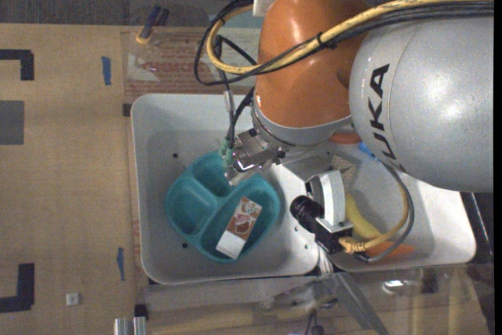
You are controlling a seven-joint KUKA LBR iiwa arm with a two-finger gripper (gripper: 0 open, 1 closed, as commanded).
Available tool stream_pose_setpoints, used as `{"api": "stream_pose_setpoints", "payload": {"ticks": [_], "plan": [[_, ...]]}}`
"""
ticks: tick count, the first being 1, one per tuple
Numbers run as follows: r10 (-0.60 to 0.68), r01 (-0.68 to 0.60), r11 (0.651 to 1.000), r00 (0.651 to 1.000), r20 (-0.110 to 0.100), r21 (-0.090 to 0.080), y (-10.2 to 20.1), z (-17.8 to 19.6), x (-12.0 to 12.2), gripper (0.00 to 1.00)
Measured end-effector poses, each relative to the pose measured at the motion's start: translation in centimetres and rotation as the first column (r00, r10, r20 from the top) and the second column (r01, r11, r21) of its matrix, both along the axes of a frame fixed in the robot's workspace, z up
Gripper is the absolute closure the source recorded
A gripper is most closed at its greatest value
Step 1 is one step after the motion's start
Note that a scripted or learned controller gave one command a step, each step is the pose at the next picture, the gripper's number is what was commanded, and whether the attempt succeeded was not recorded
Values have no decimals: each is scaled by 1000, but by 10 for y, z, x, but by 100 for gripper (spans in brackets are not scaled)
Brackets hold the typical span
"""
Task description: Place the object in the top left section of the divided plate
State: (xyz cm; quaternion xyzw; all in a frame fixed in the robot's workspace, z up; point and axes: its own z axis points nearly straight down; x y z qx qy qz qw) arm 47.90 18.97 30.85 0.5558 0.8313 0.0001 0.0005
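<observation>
Arm point(408, 82): grey body with an orange band, reaching in from the right, hanging over both bins and covering much of them.
Tabletop point(63, 169): tan board with black corner marks and short strips of blue tape.
Left bin point(153, 192): white, shallow; holds the divided plate.
Right bin point(447, 231): white, mostly under the arm — something yellow point(362, 220) and something orange point(396, 253) show at its lower edge, too hidden to name.
Divided plate point(188, 204): teal, three sections, lying at a slant in the left bin.
Packet point(240, 227): small, white and brown, lying flat in the plate's long section toward the lower right — not in either of the two smaller sections.
Pincer point(235, 162): at the plate's upper rim, just above the packet and apart from it; cannot tell how the tips stand, the wrist hides them.
</observation>
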Motion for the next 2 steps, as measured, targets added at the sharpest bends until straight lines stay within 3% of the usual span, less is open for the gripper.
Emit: {"api": "stream_pose_setpoints", "payload": {"ticks": [1, 2], "plan": [[179, -179, 984, 984, -2, 0, -58, -57, 52, 100], [270, -270, 963, 963, 4, -1, -117, -1, 73, 100]]}}
